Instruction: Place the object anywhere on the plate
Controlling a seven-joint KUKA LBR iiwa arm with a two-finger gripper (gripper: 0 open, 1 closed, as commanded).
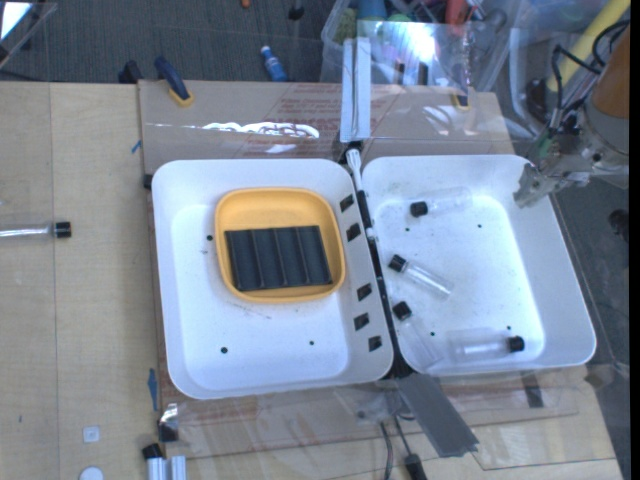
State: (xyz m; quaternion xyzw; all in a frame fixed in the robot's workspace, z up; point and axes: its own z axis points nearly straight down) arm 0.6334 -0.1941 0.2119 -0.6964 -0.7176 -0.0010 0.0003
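Three clear tubes with black caps (420,274) lie loose in the right bin (560,268), well apart from the yellow plate (280,206) in the left bin (190,298), while the gripper (530,190) hangs at the right bin's far right rim, its grasp impossible to judge

arm (610,88): cut off by right edge, blurred | hand (535,183): finger state cannot be told | clear tubes (480,346): outlines barely made out against right bin (560,268) | clutter box (450,8): cropped by top edge
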